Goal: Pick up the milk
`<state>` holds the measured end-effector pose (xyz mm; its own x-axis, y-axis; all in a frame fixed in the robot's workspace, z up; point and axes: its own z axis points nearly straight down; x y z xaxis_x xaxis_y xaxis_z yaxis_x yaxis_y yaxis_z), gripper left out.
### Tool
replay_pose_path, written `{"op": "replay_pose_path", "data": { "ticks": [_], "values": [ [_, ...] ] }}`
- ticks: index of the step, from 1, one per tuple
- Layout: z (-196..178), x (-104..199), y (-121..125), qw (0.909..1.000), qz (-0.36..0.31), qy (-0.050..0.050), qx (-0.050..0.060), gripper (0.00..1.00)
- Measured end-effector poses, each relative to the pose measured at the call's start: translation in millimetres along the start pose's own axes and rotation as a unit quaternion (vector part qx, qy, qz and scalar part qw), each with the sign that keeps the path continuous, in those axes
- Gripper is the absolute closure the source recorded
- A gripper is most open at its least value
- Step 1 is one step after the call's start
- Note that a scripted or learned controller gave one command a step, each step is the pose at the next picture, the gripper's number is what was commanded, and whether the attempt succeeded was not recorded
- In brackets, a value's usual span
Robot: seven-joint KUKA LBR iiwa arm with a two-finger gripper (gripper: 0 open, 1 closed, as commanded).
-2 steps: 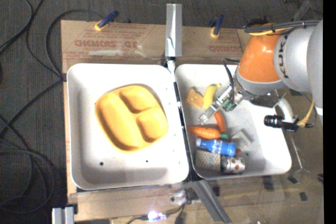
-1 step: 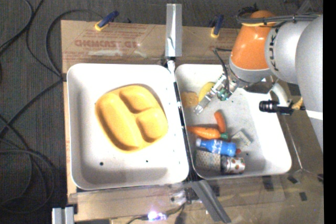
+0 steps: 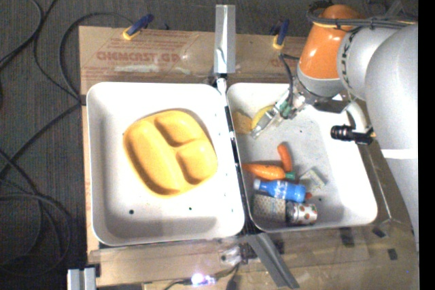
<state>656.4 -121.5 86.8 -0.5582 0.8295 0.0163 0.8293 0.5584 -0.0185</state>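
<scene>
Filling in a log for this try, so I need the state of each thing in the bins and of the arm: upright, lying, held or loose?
Yellow tray: flat in the left bin, upside unclear.
Blue bottle: lying on its side, right bin.
Two carrots: lying loose, meeting at one end.
Can: on its side at the front.
Gripper: low over a yellow item, grasp unclear.

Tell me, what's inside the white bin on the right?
The right bin holds two carrots, a blue bottle, a spotted can, some grey items and something yellow by the gripper. The arm covers the bin's far right corner.
</scene>
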Motion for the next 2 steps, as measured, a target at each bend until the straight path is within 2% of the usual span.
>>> {"op": "replay_pose_path", "data": {
  "ticks": [1,2],
  "values": [
    [-71.2,-21.2,-1.3,0.999,-0.041,-0.012,-0.008,0.0],
    [-1.1,13.3,-28.7,0.9989,-0.044,-0.013,-0.011,0.0]
  ]
}}
